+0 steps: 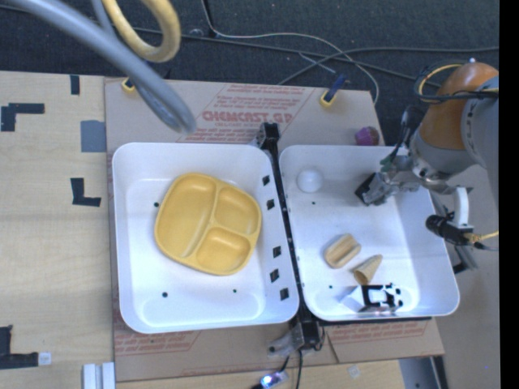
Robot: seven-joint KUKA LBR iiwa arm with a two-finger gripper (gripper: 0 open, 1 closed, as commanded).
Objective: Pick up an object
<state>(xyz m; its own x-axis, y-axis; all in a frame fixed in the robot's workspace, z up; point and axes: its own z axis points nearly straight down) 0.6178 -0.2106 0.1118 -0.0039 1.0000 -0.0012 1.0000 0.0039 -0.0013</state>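
The right bin (422, 241) holds a white ball (309, 181) near its far left corner, a tan bread-like piece (341, 250) in the middle, and a tan cone-shaped piece (367, 268) just below it. A small black-and-white item (379, 297) lies by the bin's near edge. My gripper (371, 191) hangs low over the far right part of this bin, right of the ball and above the bread piece. Nothing shows between its tips. In the left bin (134, 241) lies a yellow divided plate (208, 223).
A black divider (280, 225) runs between the two bins. A small purple object (366, 135) sits on the cardboard behind the right bin. A grey hose and a yellow tube (154, 23) cross the upper left. Cables trail along the back.
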